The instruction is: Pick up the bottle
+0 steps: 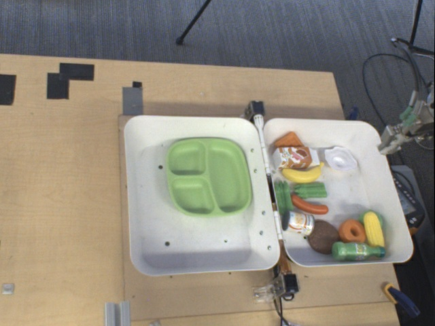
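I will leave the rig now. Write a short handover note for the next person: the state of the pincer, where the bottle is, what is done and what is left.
Pincer: at the right edge of the view, beside the right bin's far right rim, away from the items; nothing visible in it, open or shut cannot be told.
Bottle: green, lying on its side in the near right corner of the right bin, next to the brown item, the donut and the corn.
Left bin: holds a green divided plate.
Done: nothing; the bottle is not yet lifted.
Left: move to the bottle, grasp it and lift it.
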Action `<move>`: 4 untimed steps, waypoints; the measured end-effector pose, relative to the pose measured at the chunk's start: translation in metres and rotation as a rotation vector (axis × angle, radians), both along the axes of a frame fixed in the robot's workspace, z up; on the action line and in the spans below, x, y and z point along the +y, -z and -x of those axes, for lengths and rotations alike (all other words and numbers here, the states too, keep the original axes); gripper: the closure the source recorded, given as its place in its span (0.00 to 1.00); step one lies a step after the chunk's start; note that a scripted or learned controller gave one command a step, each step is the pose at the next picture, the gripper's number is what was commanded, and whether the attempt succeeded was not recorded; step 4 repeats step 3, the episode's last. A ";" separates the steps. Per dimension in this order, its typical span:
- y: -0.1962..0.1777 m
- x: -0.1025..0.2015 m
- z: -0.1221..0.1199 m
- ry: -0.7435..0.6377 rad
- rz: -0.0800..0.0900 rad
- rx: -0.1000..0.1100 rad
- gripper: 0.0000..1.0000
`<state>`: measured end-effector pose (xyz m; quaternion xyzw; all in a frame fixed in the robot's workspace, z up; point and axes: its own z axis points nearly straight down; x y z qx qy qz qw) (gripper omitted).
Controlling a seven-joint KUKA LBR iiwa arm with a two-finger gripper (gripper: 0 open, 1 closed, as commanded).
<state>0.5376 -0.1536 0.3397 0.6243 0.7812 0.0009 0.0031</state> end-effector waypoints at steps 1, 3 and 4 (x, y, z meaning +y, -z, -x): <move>0.042 0.055 -0.004 0.017 -0.003 0.003 1.00; 0.139 0.174 0.046 -0.445 -0.002 0.006 1.00; 0.139 0.174 0.046 -0.445 -0.002 0.006 1.00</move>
